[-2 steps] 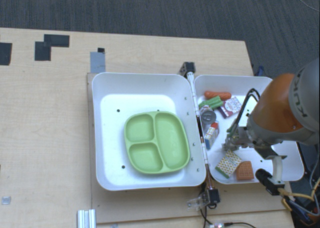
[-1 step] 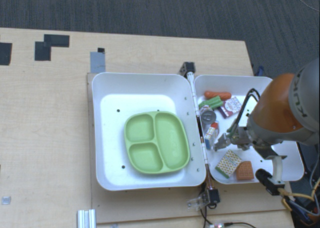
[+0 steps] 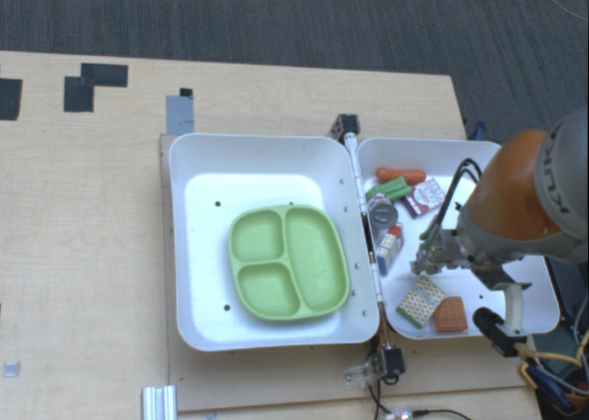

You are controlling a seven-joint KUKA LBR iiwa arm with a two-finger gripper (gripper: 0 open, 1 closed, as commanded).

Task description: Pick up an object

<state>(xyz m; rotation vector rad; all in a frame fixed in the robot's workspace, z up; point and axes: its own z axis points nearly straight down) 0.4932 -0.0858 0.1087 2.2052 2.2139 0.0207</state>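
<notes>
Toward the lower right of the frame, your arm (image 3: 520,202) leans over the right bin (image 3: 543,312), and the gripper (image 3: 431,257) sits low among the clutter there, just above a patterned packet (image 3: 421,301). You cannot tell from this angle how the gripper is set or whether it has hold of anything; the wrist body hides that. Judge the pick as not yet done: every item you can see rests on the bin floor, and nothing is visibly lifted.

Your candidates all lie in that right bin. The patterned packet looks flat, with a green-and-white print, lying tilted, and an orange-brown block (image 3: 449,314) touches its right side. Further up the frame you have a small bottle (image 3: 387,248) with red and blue on it, a round grey piece (image 3: 380,217), a green stick (image 3: 390,191), an orange carrot-like piece (image 3: 401,175) and a red-and-white packet (image 3: 428,195), all packed near the bin's left wall.

Left of these, the left bin (image 3: 198,169) carries a green divided plate (image 3: 289,262), well apart from the gripper.

What remains, as it appears, is to close on one item and raise it clear.
</notes>
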